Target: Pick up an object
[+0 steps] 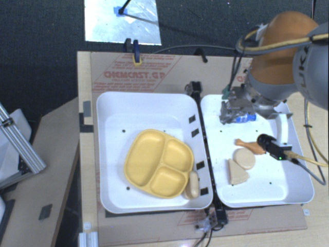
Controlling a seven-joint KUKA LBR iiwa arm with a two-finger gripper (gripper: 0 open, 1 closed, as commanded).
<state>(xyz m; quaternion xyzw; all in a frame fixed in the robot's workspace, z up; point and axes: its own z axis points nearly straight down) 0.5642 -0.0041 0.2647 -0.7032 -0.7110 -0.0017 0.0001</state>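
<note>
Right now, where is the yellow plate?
In the camera view, the yellow plate lies in the left bin, a small beige lump beside its lower right corner.

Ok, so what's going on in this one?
The robot arm reaches in from the right, with its gripper low over the far left part of the right bin, right beside a small blue thing. Whether it has hold of anything cannot be told. An orange spoon, a round cream piece and a pale wedge lie nearer in that bin. The left bin holds a yellow divided plate with a small beige lump at its edge.
</note>
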